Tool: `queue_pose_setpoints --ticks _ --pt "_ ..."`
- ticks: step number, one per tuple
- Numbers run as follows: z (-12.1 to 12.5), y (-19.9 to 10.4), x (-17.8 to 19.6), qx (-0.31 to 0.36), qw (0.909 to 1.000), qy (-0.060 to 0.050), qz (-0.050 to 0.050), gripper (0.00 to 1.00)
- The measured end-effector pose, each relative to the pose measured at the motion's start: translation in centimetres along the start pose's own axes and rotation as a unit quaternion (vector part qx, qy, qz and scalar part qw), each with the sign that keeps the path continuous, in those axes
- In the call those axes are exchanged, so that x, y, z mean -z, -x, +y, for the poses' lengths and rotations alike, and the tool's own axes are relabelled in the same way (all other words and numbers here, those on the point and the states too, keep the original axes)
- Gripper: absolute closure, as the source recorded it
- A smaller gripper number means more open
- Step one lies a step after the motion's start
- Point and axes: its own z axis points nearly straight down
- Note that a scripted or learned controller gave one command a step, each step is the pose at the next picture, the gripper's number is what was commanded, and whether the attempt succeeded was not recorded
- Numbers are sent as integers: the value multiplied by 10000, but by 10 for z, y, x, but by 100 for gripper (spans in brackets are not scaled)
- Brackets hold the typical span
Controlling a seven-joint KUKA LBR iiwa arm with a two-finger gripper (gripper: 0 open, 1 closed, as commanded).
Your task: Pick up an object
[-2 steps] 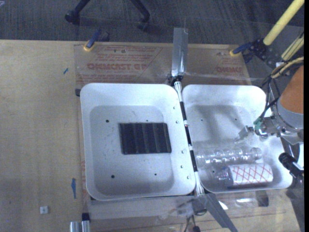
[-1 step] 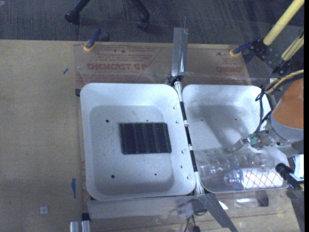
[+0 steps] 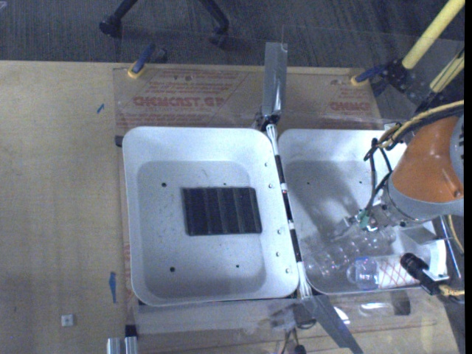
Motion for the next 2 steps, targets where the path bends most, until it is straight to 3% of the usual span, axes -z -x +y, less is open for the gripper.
queue_pose_setpoints --ticks 1,2 --pt "2 2 12 -14 10000 45 -24 100" --pt "2 2 11 -15 10000 37 -21 0"
